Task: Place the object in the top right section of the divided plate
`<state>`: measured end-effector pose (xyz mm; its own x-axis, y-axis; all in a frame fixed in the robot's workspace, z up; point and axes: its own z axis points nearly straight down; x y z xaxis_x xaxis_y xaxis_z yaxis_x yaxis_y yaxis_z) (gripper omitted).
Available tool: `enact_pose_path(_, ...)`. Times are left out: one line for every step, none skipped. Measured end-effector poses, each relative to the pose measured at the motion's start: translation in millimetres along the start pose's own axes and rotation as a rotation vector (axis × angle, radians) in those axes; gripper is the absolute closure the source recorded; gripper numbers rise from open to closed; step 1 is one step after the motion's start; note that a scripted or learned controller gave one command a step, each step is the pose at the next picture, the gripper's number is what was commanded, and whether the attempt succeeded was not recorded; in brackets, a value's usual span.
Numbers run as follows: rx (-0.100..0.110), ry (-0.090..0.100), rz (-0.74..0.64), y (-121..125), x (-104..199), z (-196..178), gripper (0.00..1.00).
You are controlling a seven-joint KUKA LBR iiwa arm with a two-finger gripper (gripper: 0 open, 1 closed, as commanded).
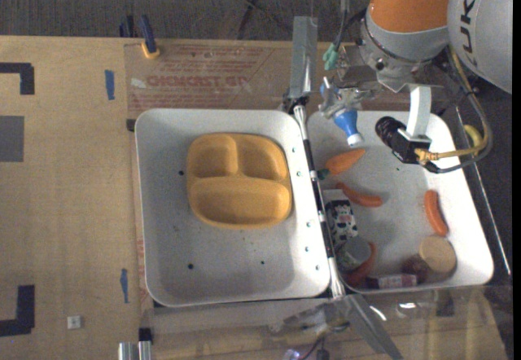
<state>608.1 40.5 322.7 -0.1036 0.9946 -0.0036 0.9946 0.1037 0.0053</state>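
Observation:
A yellow divided plate [238, 181] lies in the left bin [163, 252], its two small sections at the far side and its top right section [262, 156] bare. My gripper [345, 108] hangs over the far left corner of the right bin [476, 261]. It is shut on a small blue object with a white end [350, 125], which dangles from between the fingers just above the bin floor.
In the right bin lie a carrot [346, 161], an orange sausage [362, 197], another sausage [435, 212], a tan disc [438, 253], a black-and-white item [342, 220] and several small pieces at the near edge. A metal divider [313, 179] separates the bins.

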Motion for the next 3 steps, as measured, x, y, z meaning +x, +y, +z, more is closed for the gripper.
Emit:
enact_pose_path(0.004,0.003,0.046,42.5,-7.0,137.5,1.00)
enact_pose_path(0.003,0.002,0.071,56.9,-19.2,74.1,1.00)
enact_pose_path(0.008,0.003,0.242,57.3,-4.4,138.3,1.00)
